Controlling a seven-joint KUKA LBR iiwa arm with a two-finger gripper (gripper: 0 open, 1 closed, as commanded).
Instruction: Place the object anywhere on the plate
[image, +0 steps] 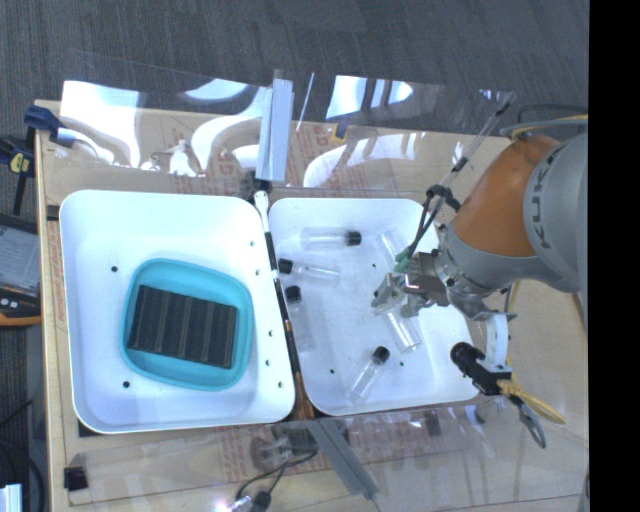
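The camera view looks down on a wooden bench (150, 140) under glare from a clear sheet, with dark carpet (300, 40) beyond its far edge. 2 shallow white bins sit side by side on it, their inner rims touching along a dark seam.

The left bin (90, 230) has bare white floor all around its load, widest along the far and left walls. In it lies a teal plate (142, 288) with rounded corners, and a dark ribbed insert (186, 325) rests inside the plate, nearly covering its floor.

The right bin (300, 390) holds several clear vials with black caps, scattered and lying on their sides: 1 near the far wall (330, 239), 2 close to the left rim (305, 268) (300, 310), and 1 near the front wall (368, 372). More clear vials (398, 328) lie by the gripper. The middle of this bin's floor is bare.

The grey arm with its orange band (500, 205) reaches in over the right rim of the right bin. The gripper (398, 292) sits low over that bin's right part, just beside the clear vials; whether it is wide, narrow or holding anything cannot be told from here. No vial lies on the plate.
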